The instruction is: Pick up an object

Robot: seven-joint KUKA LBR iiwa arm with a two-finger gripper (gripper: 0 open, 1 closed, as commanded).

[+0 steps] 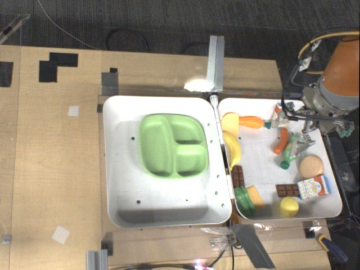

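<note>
The gripper [304,140] hangs over the right bin [261,151]; whether it is clenched or released cannot be told. At its 9 o'clock lie a red sausage [280,141] and a green bottle [287,156]. At 6 o'clock sits a tan egg [310,166], with a milk carton [313,188] beyond. At 9 o'clock, across the divider, a green divided plate [172,145] fills the left bin [121,167].
</note>
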